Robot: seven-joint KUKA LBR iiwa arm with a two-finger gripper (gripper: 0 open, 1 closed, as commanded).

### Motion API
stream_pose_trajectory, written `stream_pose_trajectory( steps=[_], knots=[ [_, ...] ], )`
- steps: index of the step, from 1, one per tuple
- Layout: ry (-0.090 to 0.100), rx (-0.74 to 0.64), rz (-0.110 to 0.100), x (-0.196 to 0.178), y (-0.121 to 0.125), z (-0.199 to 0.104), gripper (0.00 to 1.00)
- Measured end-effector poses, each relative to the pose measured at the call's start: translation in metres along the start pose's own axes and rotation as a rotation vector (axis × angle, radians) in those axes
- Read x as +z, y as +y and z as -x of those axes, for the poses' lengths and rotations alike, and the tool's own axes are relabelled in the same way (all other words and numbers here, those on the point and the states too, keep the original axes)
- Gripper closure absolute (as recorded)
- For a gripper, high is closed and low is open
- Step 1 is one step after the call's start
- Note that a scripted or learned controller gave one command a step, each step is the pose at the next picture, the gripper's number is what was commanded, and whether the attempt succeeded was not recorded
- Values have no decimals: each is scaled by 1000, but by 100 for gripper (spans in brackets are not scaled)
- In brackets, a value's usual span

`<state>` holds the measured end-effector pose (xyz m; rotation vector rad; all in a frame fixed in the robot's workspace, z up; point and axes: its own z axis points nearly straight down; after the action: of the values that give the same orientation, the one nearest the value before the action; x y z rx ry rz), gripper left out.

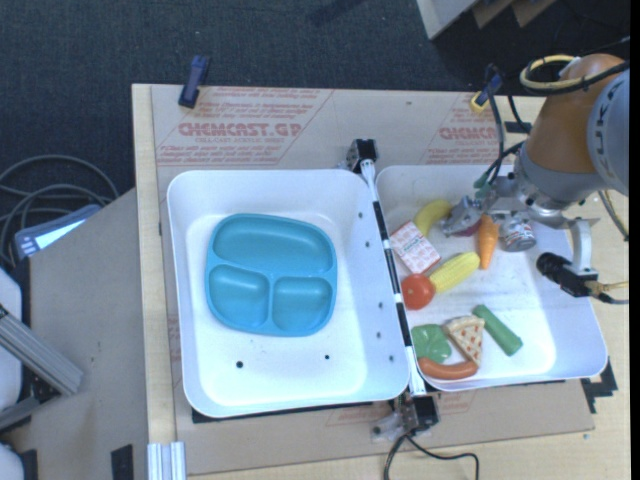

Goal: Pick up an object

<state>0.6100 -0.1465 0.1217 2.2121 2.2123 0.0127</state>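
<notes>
Brown bench board | dark carpet | tool pinching orange carrot

We see open floor along the right bin's far-right side, while toy food — corn, tomato, pizza slice, cucumber — crowds its left half, and the arm seemingly blocks the upper corner.

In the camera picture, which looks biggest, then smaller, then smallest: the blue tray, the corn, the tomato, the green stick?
1. Blue tray, by far the biggest.
2. Corn and green stick: they look about alike, so I won't rank them.
3. Tomato, the smallest.
</notes>
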Motion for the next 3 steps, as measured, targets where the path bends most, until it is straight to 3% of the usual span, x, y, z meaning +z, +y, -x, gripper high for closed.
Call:
stream_pose_trajectory(
  steps=[1,2,3],
  knots=[
    [18,-8,-13,36,3,35,0],
    [9,-7,-11,26,3,38,100],
    [5,-1,-17,37,-31,-34,100]
  ],
)
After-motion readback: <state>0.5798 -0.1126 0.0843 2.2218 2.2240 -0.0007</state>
